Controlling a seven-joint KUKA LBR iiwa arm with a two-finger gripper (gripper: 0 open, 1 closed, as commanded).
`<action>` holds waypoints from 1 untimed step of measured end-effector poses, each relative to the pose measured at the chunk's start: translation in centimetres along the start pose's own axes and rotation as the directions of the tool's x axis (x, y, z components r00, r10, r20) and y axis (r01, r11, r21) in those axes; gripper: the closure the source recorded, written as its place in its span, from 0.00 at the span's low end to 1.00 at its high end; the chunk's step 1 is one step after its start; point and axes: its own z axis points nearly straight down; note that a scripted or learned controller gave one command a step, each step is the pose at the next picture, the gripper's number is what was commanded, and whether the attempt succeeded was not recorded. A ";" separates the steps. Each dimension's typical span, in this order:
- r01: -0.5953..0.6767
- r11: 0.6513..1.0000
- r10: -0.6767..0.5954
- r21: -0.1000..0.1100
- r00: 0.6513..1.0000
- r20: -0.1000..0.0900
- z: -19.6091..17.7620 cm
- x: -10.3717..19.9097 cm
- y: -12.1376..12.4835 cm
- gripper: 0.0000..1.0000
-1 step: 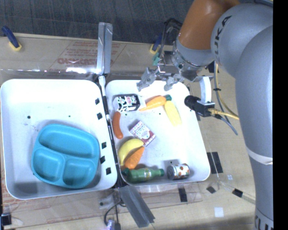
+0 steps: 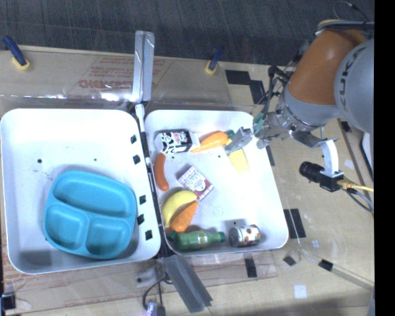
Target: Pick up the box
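Nearest the camera, along the front wall of the right-hand shallow white bin (image 2: 276, 196), a dark green bottle (image 2: 196, 239) lay on its side, and just to its right lay a small silver can with red markings (image 2: 244, 234). Just behind the bottle, a yellow banana (image 2: 174, 203) and an orange oval piece (image 2: 183, 216) rested touching each other near the bin's left wall.

In the left-hand white bin (image 2: 26, 137) sat a blue plastic tray with three compartments (image 2: 89, 213), toward the front.

The small flat box with a pink and white label (image 2: 195, 181) lay on the floor of the right bin, near its middle, tilted, apart from the gripper. To its left, a reddish-brown sausage (image 2: 160, 171) lay along the dividing wall. Farther back stood a black and white carton (image 2: 174, 141), with an orange carrot with a green top (image 2: 213, 140) to its right.

The gripper (image 2: 237, 142) hovered at the carrot's green end, above a pale yellow piece (image 2: 240, 161). How far apart its fingers stood could not be told, nor whether anything was between them. The box was not in its hold.
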 end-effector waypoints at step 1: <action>-0.010 1.000 0.010 0.001 1.000 -0.001 13.3 7.0 -2.9 0.00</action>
